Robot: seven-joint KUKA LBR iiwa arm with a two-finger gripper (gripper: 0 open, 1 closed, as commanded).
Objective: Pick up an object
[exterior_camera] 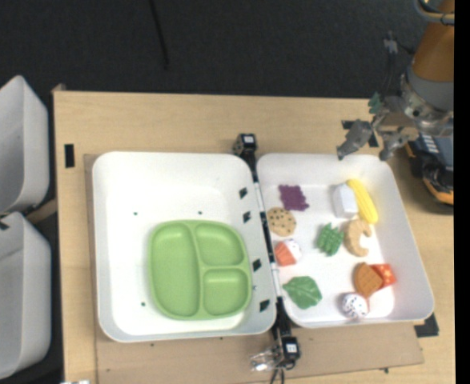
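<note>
Above the right bin's (407,254) far edge, we are hovering.
Our gripper (366,144) is hanging with fingers apart, holding nothing; next we are lowering toward the yellow corn (363,201) just below.

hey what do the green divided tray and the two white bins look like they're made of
Green divided tray: likely molded plastic, matte to satin; uniform pale green, rounded compartment walls, soft-edged rim.

Left white bin and right white bin: probably thin formed plastic, smooth and slightly glossy; even white surfaces, rounded corners, raised lip. The picture is too coarse to rule out coated metal.
</note>
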